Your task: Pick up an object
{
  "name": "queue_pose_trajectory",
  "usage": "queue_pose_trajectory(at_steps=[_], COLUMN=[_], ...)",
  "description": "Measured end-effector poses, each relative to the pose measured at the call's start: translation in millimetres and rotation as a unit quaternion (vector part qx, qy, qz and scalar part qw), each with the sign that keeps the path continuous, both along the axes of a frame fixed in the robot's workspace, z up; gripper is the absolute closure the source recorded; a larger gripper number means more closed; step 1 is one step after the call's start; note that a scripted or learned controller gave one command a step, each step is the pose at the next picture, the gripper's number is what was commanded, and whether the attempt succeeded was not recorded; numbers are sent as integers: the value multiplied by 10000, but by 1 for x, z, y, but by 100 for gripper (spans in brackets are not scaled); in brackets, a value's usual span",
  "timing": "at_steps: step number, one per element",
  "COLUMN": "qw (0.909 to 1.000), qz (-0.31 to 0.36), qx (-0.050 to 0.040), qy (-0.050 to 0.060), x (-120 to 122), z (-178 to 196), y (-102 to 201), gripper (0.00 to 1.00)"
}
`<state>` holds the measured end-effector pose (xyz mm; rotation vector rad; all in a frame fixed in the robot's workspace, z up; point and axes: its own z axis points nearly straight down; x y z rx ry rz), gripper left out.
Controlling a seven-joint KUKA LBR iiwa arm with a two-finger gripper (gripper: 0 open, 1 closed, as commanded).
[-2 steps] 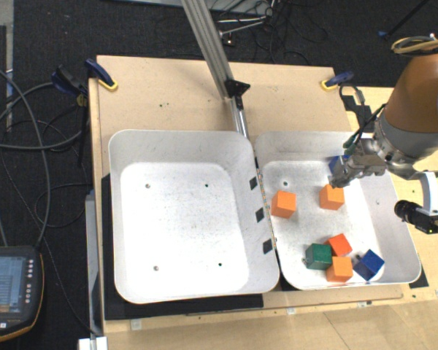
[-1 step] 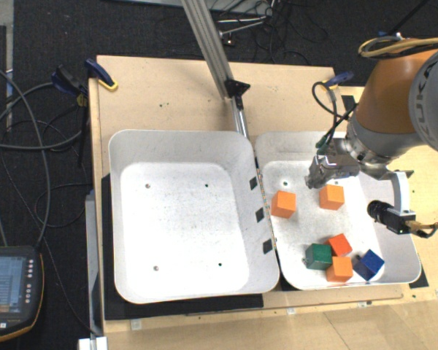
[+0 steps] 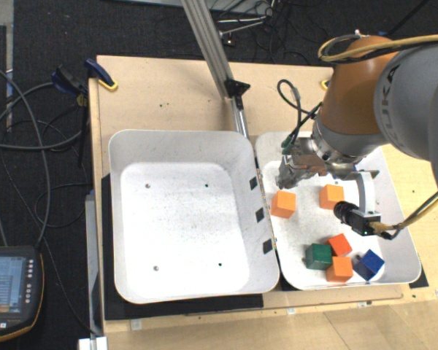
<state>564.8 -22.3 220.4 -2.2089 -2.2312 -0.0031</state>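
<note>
I see two white bins side by side: the left bin [image 3: 182,217] lies well to the gripper's left, and the right bin [image 3: 401,257] sits beneath the gripper [image 3: 287,179] and holds six blocks. I count four orange blocks, one [image 3: 283,203] just below the gripper tip, one [image 3: 332,195] to its right beside the black wrist fitting, two [image 3: 340,244] [image 3: 339,268] further below, plus one green block [image 3: 320,256] and one blue block [image 3: 369,264] clustered with those two. I cannot tell how far the gripper is open or whether it has hold of anything, because the arm's orange band [image 3: 354,97] and wrist body stand in the way.
</note>
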Motion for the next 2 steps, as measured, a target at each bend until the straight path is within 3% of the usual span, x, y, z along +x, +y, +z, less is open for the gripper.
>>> queue_pose_trajectory(at_steps=[2], qw=[10000], qz=[-6], qx=[-2], qy=[-10], x=[-2], z=[17], y=[94], gripper=[100])
